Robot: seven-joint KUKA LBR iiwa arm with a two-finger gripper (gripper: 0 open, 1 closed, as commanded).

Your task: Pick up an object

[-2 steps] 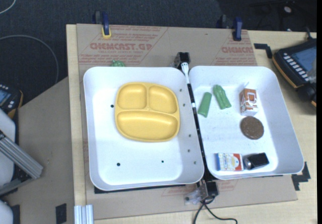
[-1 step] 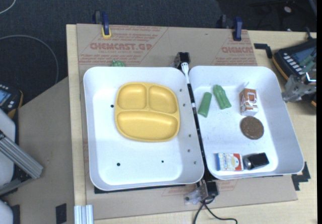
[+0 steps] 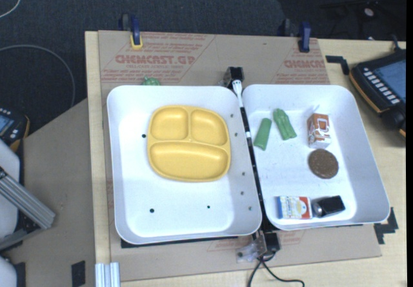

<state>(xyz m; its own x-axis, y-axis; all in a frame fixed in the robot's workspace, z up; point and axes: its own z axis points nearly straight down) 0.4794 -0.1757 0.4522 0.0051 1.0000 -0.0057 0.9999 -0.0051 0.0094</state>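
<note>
Sitting in the right-hand bin [image 3: 361, 150], six small candidate objects, none lifted. Lying near the bin's far left part: two green pieces, the left green piece [image 3: 263, 133] and right green piece [image 3: 284, 123], angled toward each other at the far ends, close but apart. Standing to their right, a small brown-and-white carton [image 3: 319, 129]. Lying just nearer than the carton, a brown round disc [image 3: 322, 164], close to it; touching or not, cannot tell. Resting along the near edge, a white box with red and blue print [image 3: 293, 207] and, just to its right, a black object [image 3: 329, 206], nearly touching.

Gripper: cannot tell how far open, cannot tell whether holding anything.

Sitting in the left-hand bin [image 3: 129, 202], a yellow divided plate [image 3: 189, 142] with three compartments, placed toward the far half. Showing on the bare bin floor, a few dark dots.

Running between the two bins, a dark seam with a black clip-like part [image 3: 235, 76] at its far end. Peeking out just beyond the left bin's far rim, a small green item [image 3: 151, 81].

Lying under both bins, a brown printed board [image 3: 193, 53]. Gripping the board's far edge, two blue clamps, one at left [image 3: 134, 26], one at right [image 3: 304, 35]. Resting off to the right of the board, a dark handheld screen unit with orange trim [image 3: 387, 82].
</note>
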